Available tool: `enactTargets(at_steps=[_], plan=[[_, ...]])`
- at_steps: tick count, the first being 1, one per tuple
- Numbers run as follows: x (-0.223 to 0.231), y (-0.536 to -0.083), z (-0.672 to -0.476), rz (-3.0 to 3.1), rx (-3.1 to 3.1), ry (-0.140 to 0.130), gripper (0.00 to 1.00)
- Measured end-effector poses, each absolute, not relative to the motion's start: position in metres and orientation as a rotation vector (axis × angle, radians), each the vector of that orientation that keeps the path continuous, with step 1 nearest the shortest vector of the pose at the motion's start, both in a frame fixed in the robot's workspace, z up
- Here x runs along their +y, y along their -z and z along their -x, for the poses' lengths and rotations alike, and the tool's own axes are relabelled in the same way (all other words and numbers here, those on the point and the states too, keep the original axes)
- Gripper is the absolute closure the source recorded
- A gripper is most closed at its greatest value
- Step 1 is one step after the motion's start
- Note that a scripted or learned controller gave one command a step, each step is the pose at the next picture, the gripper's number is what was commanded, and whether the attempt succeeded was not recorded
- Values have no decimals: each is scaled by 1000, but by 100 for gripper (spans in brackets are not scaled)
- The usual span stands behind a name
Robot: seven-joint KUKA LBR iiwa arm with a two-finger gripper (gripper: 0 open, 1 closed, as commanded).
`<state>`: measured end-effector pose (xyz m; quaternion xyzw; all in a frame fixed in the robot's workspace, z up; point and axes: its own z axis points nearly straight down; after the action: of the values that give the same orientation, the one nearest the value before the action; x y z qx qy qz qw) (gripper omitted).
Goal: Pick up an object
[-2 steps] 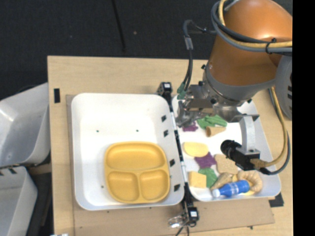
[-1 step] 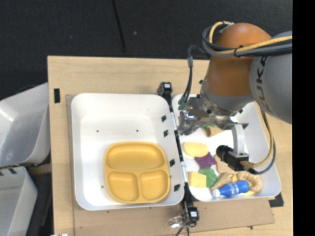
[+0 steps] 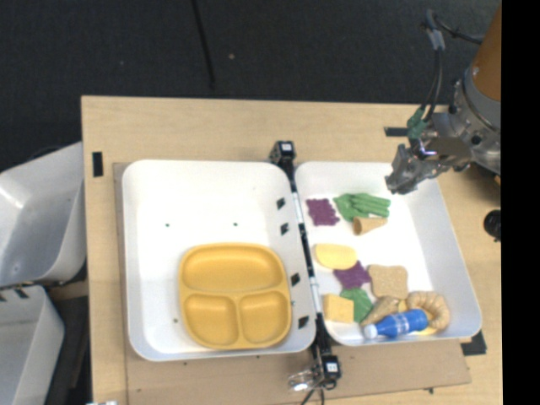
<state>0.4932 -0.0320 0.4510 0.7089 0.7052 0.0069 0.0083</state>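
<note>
Camera view: hand (image 3: pixel 405 178) hovers above right bin's (image 3: pixel 439 251) far edge.

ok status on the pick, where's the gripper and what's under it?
Gripper above right bin's far right edge, nothing seen between fingers. Nearest item: green piece, just left of it, untouched. Yellow tray in left bin, well clear.

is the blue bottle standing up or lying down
Lying down. The blue bottle rests on its side at the near edge of the right bin, white cap end pointing left, beside the croissant.
</note>
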Motion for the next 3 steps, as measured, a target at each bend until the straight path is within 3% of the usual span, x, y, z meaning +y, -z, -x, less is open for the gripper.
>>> enactTargets(at_steps=[1,2,3], plan=[[11,-273,-490,-2226,2230,15,100],[63,-394,-491,-2207,2225,-19,100],[106,-560,-541,-2206,2220,-27,100]])
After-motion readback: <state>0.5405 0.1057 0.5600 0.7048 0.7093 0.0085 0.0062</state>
